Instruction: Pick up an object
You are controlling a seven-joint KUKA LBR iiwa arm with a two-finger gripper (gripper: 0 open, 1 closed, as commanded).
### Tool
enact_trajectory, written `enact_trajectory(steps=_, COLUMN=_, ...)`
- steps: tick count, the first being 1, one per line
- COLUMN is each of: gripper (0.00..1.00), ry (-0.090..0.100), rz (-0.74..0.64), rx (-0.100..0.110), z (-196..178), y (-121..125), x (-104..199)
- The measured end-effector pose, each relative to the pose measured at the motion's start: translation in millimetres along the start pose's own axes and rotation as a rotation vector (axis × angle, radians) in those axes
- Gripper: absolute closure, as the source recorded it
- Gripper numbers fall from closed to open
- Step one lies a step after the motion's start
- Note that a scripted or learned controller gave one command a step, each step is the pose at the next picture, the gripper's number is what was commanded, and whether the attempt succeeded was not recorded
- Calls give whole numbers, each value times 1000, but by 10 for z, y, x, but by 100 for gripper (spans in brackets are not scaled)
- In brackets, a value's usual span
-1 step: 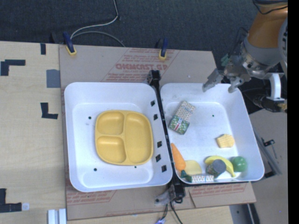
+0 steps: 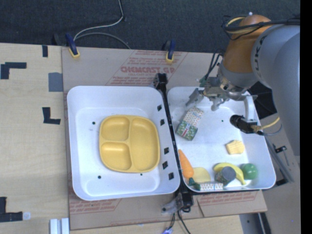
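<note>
My fingers (image 2: 204, 99) hang spread wide, with nothing between them, over the far end of the right bin (image 2: 271, 165). Just below them, toward the near side, a green-and-white packet (image 2: 189, 123) lies flat on the bin floor, tilted. Farther down that bin sit a yellow cheese wedge (image 2: 235, 147), then a carrot (image 2: 185, 163) along the left wall, and in the near corner a banana (image 2: 232, 170), a green fruit (image 2: 249, 170) and some smaller pieces I cannot make out. To my left, across the divider, the left bin (image 2: 78, 130) holds a yellow divided plate (image 2: 129, 143). Both bins rest on a cardboard sheet (image 2: 112, 65) clamped to the counter (image 2: 24, 130).
</note>
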State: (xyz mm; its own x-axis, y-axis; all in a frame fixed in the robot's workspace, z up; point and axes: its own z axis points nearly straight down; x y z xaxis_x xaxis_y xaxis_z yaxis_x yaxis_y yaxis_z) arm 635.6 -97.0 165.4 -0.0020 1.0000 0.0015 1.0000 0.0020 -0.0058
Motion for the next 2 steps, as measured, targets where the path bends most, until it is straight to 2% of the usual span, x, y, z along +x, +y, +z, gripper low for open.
enact_trajectory(steps=1, gripper=0, ry=-2, rz=0, rx=-7, z=794, y=-164, x=17)
enact_trajectory(steps=2, gripper=0, ry=-2, rz=-1, rx=-8, z=800, y=228, x=-28)
